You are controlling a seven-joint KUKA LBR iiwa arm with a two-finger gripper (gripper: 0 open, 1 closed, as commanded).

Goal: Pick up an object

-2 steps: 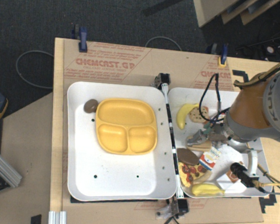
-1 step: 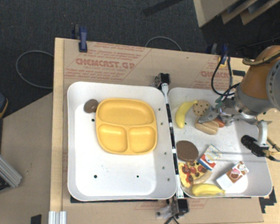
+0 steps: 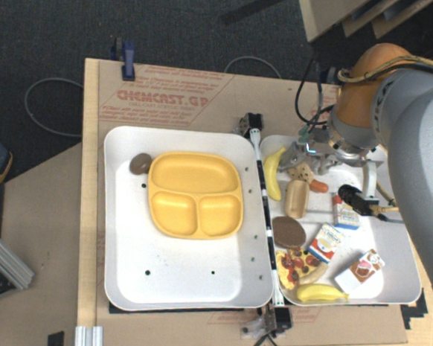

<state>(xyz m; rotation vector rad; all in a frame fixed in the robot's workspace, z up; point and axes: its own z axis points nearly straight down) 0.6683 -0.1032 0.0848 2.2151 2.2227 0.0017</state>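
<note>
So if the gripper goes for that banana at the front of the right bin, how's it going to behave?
The banana looks like a light, stiff toy, so it should lift without flopping. Its curved, glossy skin may let it slip or swivel between fingers. It lies against the pizza slice and near the bin's front wall, so a push could jam it there.

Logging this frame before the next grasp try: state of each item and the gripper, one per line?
gripper: low over the right bin's far end, fingers not readable
yellow tray: flat, upright, in left bin
brown piece: in left bin, touching tray's corner
banana: lying along right bin's left wall
second banana: lying at the near edge
bread roll: lying flat
milk carton: on its side
</note>
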